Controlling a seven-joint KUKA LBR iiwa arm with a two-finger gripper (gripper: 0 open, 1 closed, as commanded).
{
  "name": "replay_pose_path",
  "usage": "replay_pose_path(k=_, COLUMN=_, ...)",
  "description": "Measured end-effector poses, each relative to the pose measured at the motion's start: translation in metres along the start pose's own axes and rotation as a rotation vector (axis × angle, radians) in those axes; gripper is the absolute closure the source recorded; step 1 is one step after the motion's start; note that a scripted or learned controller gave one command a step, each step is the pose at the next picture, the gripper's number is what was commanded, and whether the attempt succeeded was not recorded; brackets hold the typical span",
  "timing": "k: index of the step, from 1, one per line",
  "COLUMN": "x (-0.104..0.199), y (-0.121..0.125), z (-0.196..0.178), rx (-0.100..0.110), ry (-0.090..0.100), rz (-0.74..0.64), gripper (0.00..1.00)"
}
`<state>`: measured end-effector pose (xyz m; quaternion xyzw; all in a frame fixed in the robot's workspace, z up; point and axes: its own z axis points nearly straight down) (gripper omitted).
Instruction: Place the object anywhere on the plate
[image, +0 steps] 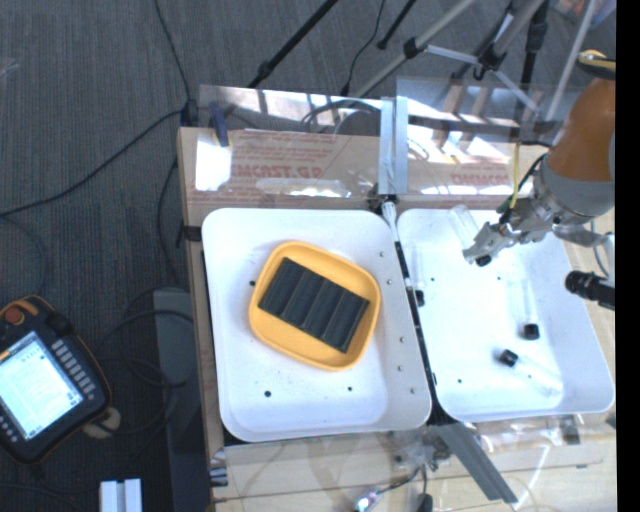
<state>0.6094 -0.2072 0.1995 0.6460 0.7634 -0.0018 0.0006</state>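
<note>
Pendant (40, 380): on the floor, far left.
Left bin (225, 300): holds a yellow plate (262, 318); a dark ribbed block (315, 304) lies flat on the plate.
Right bin (570, 390): two small black pieces (530, 329), one beside the other, well apart from the plate.
Gripper (483, 250): over the right bin's upper part; its state cannot be told.

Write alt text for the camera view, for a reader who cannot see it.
A dark ribbed rectangular block lies on a yellow square plate in the left white bin. The grey arm's gripper hovers over the right white bin, which holds two small black pieces.
</note>
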Motion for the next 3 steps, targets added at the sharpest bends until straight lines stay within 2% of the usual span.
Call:
replay_pose_path(k=1, x=0.097, y=0.032, z=0.011, rx=-0.002, ry=0.004, rz=-0.248, gripper=1.0)
replay_pose_path(k=2, x=0.164, y=0.05, z=0.016, rx=-0.001, ry=0.003, rz=-0.328, gripper=1.0)
replay_pose_path(k=3, x=0.164, y=0.05, z=0.016, rx=-0.001, ry=0.004, rz=-0.328, gripper=0.0)
